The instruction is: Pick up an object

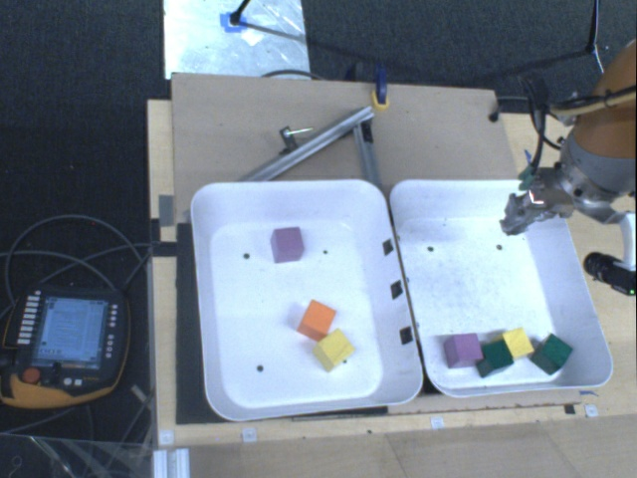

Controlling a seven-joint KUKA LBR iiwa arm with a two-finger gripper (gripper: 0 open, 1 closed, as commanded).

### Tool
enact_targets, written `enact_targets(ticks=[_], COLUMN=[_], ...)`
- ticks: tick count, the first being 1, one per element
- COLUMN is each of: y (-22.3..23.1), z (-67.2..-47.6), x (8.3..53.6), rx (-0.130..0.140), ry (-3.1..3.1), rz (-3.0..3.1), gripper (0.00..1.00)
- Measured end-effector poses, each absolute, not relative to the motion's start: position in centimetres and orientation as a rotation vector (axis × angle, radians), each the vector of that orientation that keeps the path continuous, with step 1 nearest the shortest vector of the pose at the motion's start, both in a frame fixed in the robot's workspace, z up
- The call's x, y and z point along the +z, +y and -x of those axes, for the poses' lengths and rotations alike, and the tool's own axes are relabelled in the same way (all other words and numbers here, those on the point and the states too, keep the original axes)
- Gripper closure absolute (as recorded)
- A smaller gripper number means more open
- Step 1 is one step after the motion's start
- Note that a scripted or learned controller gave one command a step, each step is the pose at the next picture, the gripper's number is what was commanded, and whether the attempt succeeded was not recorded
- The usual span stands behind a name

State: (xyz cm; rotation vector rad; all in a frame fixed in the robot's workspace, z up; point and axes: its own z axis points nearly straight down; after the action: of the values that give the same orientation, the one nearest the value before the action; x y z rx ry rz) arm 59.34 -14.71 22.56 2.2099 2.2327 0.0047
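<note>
The left bin point(214, 267) holds a purple cube point(287, 244), an orange cube point(317, 319) and a yellow cube point(333, 349) touching it. Along the near wall of the right bin point(572, 277) lie a purple cube point(462, 349), a dark green cube point(494, 357), a yellow cube point(517, 342) and another green cube point(551, 352). My gripper point(518, 217) hangs over the far right part of the right bin, well away from the cubes. Nothing shows between its tips.
A metal bar point(309, 142) lies slanted on the brown board behind the left bin. A teach pendant point(65, 342) sits left of the bench. A foil sheet point(234, 23) lies on the floor beyond.
</note>
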Motion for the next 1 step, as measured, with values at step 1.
enact_targets(ticks=[1], y=[-8.88], z=[-58.65], x=[23.67], rx=[0.005], ry=[2.235], rz=[-2.209], gripper=[1.00])
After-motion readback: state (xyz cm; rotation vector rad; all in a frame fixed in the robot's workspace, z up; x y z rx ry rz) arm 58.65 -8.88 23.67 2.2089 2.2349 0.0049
